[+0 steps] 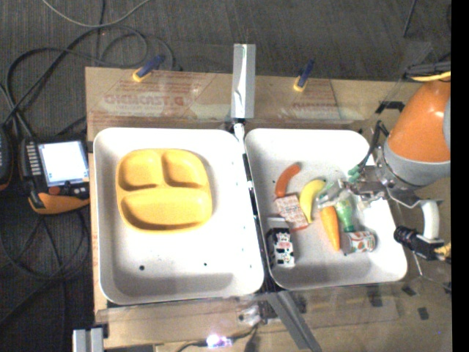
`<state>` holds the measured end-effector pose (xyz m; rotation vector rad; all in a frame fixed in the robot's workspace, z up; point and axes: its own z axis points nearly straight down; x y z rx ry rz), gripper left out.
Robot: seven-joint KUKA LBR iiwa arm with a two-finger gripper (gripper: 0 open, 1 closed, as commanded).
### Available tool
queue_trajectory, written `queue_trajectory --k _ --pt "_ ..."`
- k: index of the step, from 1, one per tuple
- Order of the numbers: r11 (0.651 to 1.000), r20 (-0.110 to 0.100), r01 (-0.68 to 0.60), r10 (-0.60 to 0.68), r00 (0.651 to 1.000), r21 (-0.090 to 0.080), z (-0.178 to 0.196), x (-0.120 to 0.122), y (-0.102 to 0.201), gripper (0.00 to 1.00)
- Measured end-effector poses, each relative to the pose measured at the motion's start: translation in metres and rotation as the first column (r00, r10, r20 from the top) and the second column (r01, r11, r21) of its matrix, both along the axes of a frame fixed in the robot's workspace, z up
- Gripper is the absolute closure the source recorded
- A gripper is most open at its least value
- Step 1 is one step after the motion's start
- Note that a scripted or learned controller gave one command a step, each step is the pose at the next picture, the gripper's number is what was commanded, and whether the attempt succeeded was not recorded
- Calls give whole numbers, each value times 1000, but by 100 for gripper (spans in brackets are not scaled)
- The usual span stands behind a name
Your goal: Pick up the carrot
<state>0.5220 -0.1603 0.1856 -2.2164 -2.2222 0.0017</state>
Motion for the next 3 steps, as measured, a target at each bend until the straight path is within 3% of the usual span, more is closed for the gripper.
queue_trajectory --k 1,2,3 --pt "996 14 -90 90 996 -6 -96 0 -30 0" --pt "996 16 -89 89 996 -6 -87 1 -31 100" --pt "1000 -1 5 -5 1000 -1 -23 -4 39 100"
